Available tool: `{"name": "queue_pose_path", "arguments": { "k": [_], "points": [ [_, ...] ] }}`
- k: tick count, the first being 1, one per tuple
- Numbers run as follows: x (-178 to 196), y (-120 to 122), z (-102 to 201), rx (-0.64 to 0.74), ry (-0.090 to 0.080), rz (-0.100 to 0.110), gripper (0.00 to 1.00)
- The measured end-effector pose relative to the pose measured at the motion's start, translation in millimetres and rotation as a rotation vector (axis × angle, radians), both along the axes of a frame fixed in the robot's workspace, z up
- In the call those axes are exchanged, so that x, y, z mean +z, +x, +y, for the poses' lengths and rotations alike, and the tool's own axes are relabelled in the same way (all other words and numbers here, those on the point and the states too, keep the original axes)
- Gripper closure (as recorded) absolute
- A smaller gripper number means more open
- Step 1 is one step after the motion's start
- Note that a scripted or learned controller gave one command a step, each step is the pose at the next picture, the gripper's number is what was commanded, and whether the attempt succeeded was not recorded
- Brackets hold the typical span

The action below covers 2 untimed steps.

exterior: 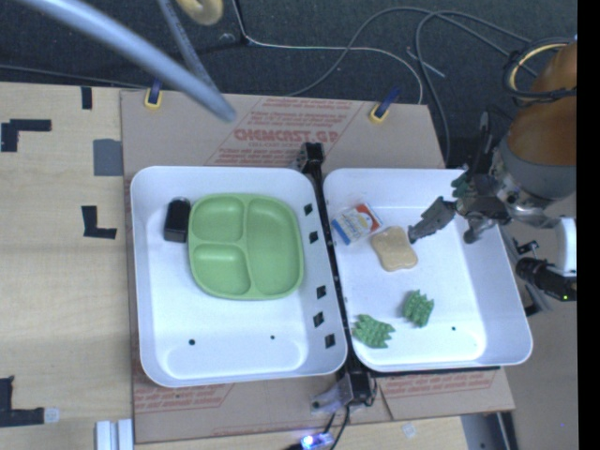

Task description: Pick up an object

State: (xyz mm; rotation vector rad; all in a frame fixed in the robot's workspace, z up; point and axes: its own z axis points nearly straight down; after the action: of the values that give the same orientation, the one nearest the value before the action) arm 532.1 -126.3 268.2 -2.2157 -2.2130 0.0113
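A grey robot arm reaches in from the right, its hand (448, 216) hovering low over the right white bin (487, 340), fingers spread and holding nothing. This looks like the approach step before a grasp. The nearest object, a tan bread-like piece (394, 249), lies just beside the fingertips; the hand would need to drop and centre over it. A green divided plate (247, 246) sits in the left bin (155, 336). Both bins rest on cardboard on a wooden table (56, 279); cables trail behind.

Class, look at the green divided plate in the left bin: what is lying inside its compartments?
The green divided plate shows three bare compartments, nothing in them. A small black object lies outside it, against its left rim. The bin floor beneath the plate is covered.
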Motion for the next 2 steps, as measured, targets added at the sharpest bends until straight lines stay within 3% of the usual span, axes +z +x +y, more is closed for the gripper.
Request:
{"name": "queue_pose_path", "arguments": {
  "k": [1,2],
  "points": [
    [6,2,0,0.003,-0.002,-0.011,0.0],
    [-44,9,6,0.002,-0.002,-0.006,0.0]
  ]
}}
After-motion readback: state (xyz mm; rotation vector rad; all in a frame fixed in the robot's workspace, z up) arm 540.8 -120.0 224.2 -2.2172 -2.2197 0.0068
